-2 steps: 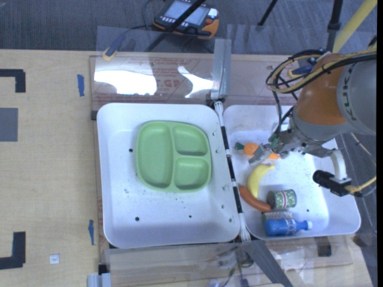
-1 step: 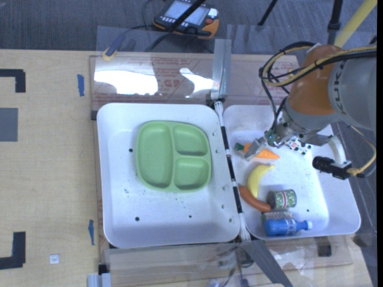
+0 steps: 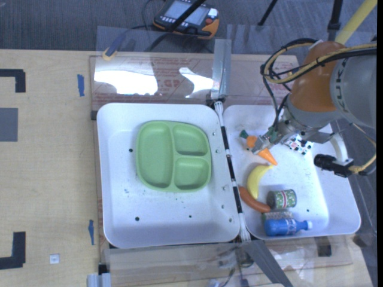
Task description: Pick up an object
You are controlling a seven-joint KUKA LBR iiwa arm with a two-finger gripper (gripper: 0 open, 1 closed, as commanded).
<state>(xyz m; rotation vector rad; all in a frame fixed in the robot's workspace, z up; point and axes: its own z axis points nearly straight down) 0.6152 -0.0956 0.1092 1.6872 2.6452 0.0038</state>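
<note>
My gripper [image 3: 264, 145] is low in the right bin [image 3: 341, 211], near its upper left part. Its tip sits right over a small orange wedge [image 3: 269, 156] and just right of a small orange and green piece [image 3: 248, 140]. Below them lie a yellow banana [image 3: 258, 180], a long orange-red sausage-like piece [image 3: 254, 201], a green-labelled can [image 3: 282, 198] on its side and a blue bottle [image 3: 285, 226]. The view does not show any object lifted by the gripper.
The left bin [image 3: 114, 178] holds a green divided plate [image 3: 174, 155]. A metal divider [image 3: 229, 160] runs between the two bins. The grey arm with its orange band [image 3: 316, 82] and cables hangs over the right bin's upper right.
</note>
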